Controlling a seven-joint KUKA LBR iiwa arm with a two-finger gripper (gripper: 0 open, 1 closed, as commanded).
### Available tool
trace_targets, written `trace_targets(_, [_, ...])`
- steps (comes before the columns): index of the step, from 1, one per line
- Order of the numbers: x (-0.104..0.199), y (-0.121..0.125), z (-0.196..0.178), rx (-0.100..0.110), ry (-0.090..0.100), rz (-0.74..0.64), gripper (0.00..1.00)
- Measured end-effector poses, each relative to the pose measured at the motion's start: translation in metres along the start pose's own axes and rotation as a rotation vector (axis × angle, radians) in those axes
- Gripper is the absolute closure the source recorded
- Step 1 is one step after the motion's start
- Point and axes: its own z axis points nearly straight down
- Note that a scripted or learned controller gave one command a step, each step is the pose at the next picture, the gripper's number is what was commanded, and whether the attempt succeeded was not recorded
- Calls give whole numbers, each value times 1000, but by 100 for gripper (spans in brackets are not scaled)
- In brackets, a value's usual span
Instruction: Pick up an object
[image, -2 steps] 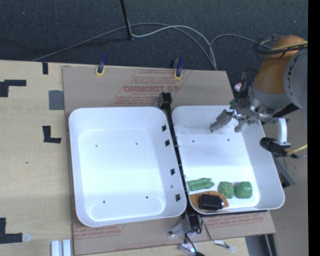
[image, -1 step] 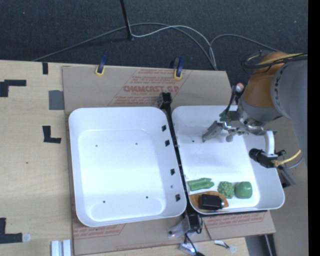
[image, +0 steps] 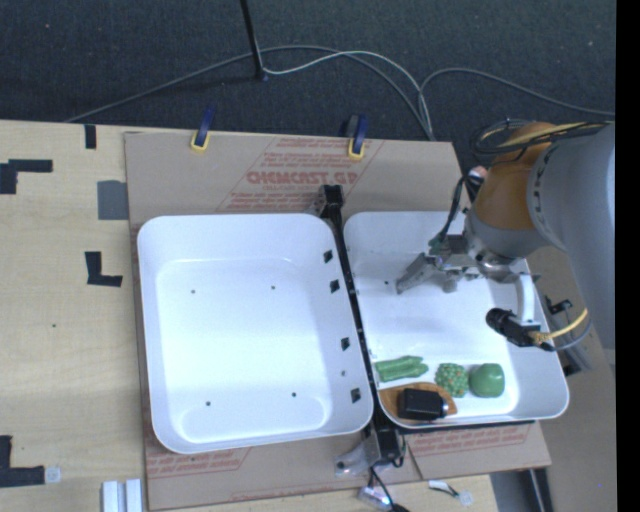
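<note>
The end effector (image: 415, 277) is open and holds nothing, far from the green ball (image: 487, 380) in the right bin's (image: 400, 320) near corner; it could roll away if bumped

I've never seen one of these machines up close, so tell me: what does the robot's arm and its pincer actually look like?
The arm is thick, rounded and light grey, with an orange band above the wrist. Thin cables, some yellowish, loop around that band and down the side. Its pincer is a small metallic grey piece with slim fingers, and a black fitting with a yellow-tipped lead sits beside it.
</note>
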Motion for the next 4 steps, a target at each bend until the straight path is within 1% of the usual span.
trace_targets(1, [0, 1, -12, -3, 0, 0, 100])
trace_targets(2, [0, 5, -75, -7, -1, 0, 100])
trace_targets(3, [-2, -3, -122, -6, -1, 0, 100])
trace_targets(4, [-6, -10, -178, -6, -1, 1, 100])
